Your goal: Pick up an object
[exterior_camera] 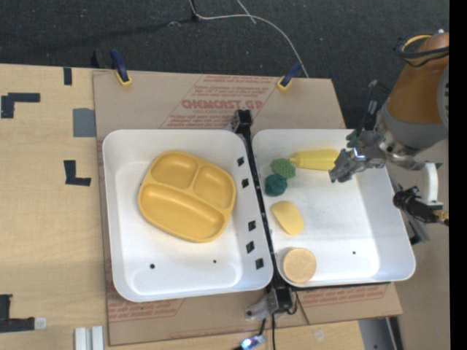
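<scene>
Gripper (343, 168) beside one yellow corn (315, 160)

A pale wooden bench (44, 217) carries a brown cardboard sheet (219, 100) with red print, held at its far edge by two clamps — one (120, 68) at the far-left corner, one (290, 74) toward the far right. On the cardboard rest two white bins, left (120, 268) and right (387, 261), touching side by side.
</scene>
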`<action>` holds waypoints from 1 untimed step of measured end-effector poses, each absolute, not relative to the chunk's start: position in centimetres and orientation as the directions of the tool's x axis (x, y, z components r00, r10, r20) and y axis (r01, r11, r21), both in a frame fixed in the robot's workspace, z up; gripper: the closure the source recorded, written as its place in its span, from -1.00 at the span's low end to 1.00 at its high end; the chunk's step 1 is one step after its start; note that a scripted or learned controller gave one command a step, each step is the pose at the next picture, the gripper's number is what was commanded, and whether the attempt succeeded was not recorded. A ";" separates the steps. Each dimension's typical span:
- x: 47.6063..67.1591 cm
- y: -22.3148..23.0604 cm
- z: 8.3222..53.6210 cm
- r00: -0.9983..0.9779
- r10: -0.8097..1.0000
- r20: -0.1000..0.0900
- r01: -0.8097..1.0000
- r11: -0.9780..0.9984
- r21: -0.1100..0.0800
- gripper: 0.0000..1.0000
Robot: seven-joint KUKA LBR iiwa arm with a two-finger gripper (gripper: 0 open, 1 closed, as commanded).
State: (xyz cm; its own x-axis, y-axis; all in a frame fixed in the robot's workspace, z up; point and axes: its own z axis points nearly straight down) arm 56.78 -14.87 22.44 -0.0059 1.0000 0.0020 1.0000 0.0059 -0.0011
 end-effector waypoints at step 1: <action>56.6 -8.8 22.4 -0.007 1.000 0.003 1.000 0.007 -0.002 1.00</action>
